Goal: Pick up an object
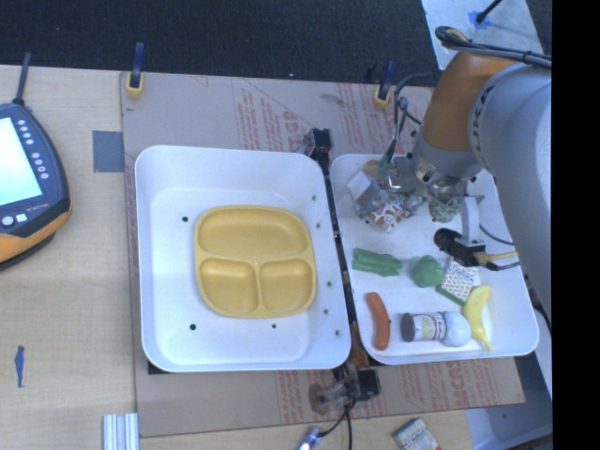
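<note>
**Gripper low over the far-left corner of the right bin, above a crumpled packet**

The gripper (401,187) hangs in the far-left corner of the right bin (511,343). Its spread cannot be told from this slant, and nothing can be seen held in it. A crumpled packet (382,213), white with orange-red print, lies just under it and slightly toward the bin's left wall. Whether the two touch is unclear.

The other things lie toward the bin's near edge, apart from the gripper:
- A long green toy vegetable (377,262) sits mid-bin by the left wall.
- A rounder green piece (427,271) lies beside it toward the right, touching a small patterned sachet (460,282).
- A toy sausage (377,319) lies along the left wall near the near-left corner.
- A small labelled bottle (427,327) with a white cap lies on its side by the near edge.
- A yellow banana (479,314) lies beside the bottle's cap, close to the near-right corner.

The arm's grey wrist and orange band cover the bin's far-right corner.

The left bin (169,251) holds a yellow divided plate (253,261) at its centre. An orange-rimmed teach pendant (23,181) rests at the worktop's left edge.

The print on the packet, the bottle label and the cardboard sheet (234,111) under the bins is too small to read.
</note>
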`<state>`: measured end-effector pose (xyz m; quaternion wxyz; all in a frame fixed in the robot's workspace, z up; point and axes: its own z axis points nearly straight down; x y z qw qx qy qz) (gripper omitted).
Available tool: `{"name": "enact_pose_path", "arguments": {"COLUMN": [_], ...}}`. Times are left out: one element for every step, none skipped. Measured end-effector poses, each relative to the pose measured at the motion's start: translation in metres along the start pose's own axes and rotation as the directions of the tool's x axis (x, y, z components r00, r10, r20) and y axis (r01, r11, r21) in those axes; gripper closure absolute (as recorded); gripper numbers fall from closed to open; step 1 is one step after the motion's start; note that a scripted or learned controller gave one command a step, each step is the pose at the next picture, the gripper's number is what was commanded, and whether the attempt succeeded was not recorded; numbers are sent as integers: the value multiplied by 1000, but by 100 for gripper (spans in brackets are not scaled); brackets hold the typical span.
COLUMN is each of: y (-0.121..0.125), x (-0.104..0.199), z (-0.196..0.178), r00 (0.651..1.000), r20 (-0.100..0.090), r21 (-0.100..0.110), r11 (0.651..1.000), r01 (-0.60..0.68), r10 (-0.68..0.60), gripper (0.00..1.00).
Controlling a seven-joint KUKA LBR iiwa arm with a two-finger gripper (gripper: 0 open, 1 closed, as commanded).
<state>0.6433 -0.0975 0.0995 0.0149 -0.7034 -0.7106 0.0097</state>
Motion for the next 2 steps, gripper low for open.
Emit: {"name": "enact_pose_path", "arguments": {"y": [-55,-65], "x": [81,127], "z": [-90,-117], "r00": [1000,1000], "r20": [6,6], "r21": [-30,-32], "r11": [1000,999], "r01": [-5,-6], "r10": [5,6], "gripper": [100,100]}}
